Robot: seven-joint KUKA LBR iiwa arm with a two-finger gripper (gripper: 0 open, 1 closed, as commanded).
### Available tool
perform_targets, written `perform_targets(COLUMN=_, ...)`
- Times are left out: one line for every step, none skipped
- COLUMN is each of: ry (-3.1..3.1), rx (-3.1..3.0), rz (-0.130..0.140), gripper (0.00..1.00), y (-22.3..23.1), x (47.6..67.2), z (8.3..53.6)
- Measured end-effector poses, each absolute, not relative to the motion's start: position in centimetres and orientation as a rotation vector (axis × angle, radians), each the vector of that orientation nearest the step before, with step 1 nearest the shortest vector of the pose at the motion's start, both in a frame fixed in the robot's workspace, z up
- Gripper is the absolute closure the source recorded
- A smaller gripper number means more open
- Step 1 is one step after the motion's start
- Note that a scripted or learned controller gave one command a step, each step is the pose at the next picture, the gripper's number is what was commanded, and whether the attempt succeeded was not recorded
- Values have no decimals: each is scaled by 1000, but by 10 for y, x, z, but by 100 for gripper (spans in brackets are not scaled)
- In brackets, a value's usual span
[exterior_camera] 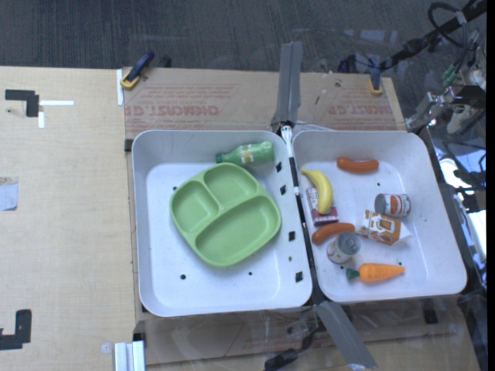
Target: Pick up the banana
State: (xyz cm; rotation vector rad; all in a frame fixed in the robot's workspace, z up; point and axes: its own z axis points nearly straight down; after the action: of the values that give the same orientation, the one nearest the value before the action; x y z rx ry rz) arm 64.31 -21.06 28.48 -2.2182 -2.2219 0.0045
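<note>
The yellow banana [321,188] lies in the right bin [433,207], close to its left wall, curving from upper left to lower right. Its lower end rests against a small red packet [312,204]. Nothing covers the banana from above.
Around the banana in the right bin lie two sausages [357,164] [334,230], a red-labelled can [393,205], a small carton [381,227], a grey tin [343,247] and a carrot [379,272]. The left bin [155,284] holds a green divided plate [225,213] and a green bottle [246,154].
</note>
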Motion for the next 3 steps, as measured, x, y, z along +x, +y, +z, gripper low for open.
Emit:
perform_targets(ry=-2336, rx=-2102, rz=2, gripper=0, y=-143, x=659, z=92)
perform_targets(ry=-2047, rx=-2381, rz=5, gripper=0, y=-102, x=658, z=91)
perform_targets(ry=-1738, rx=-2617, rz=5, gripper=0, y=-79, x=659, z=191)
